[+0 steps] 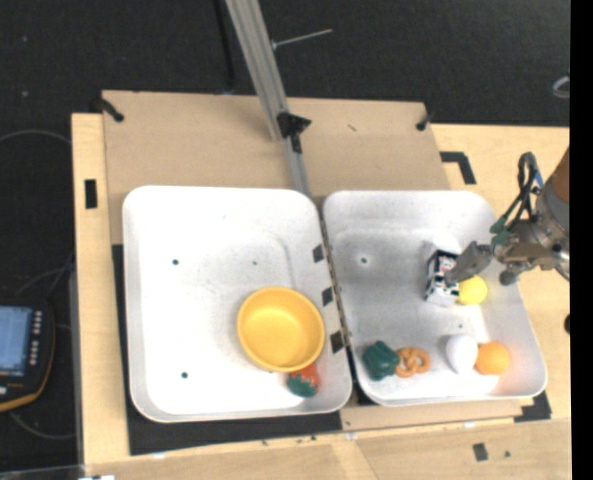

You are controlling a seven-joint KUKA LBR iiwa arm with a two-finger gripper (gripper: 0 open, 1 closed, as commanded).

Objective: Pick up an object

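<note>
Hand (468, 266): over the right part of the right bin, beside a yellow ball (472, 291) and a small white and black object (440, 276); whether it grips anything, I cannot tell.
Right bin (396, 218): far and left floor lies open; a green object (380, 359), a pretzel-shaped toy (412, 361), a white ball (461, 352) and an orange ball (492, 358) line the near edge.
Left bin (196, 238): a yellow bowl (280, 328) sits near the right wall, with a red and green object (304, 379) at the near rim.
Surface (206, 148): bare tan board beyond both bins.
</note>
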